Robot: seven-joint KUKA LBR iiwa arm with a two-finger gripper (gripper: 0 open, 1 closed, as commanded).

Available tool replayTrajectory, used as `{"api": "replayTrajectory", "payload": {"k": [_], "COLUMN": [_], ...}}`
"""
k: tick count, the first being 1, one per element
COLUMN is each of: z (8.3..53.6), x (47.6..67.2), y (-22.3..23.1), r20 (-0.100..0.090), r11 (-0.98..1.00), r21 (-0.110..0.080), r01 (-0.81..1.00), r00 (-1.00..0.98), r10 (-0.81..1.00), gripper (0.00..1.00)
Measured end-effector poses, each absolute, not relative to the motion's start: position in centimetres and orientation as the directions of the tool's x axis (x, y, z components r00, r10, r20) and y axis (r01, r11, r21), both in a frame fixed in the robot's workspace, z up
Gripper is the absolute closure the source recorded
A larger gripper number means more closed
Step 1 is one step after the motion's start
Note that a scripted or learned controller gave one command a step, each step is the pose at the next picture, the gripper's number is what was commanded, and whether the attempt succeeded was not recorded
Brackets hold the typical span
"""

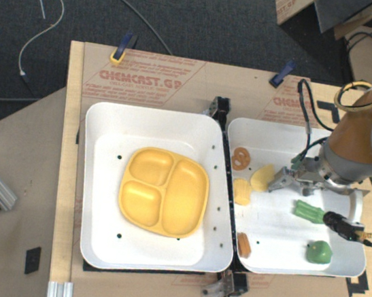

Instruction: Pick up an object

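Left bin (101,167) carries a glossy yellow three-compartment plate (164,191); the right bin (273,259) has the small candidates: green pickle-shaped piece (310,212), green pepper-like lump (319,252), pale yellow rounded piece (261,178), yellow chunk (242,191), ringed brown pretzel (241,159) and a small orange-brown bit (243,244) at the near-left wall. Gripper (284,179) sits low in that bin just beside the pale yellow piece, nothing visibly between its tips, and I can't tell if they're apart or together. Looks like approach/pre-grasp; next move needs the tips centred over that smooth, slippery-looking piece before closing.

Dark carpet floor (157,10) – loose white cable (35,27); cardboard box (296,2) at top edge.
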State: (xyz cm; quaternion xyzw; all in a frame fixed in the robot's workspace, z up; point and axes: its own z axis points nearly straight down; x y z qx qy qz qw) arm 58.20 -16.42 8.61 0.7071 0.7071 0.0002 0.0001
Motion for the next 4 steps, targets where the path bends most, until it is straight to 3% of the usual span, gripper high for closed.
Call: {"api": "replayTrajectory", "payload": {"k": [1, 4], "z": [9.7, 23.5], "x": [58.2, 58.8], "y": [-16.4, -16.2], "r20": [0.001, -0.002], "r11": [0.000, 0.002], "r21": [0.000, 0.007], "r01": [1.000, 1.000], "r00": [0.000, -0.002], "r10": [1.000, 1.000], "gripper": [1.00, 1.00]}}
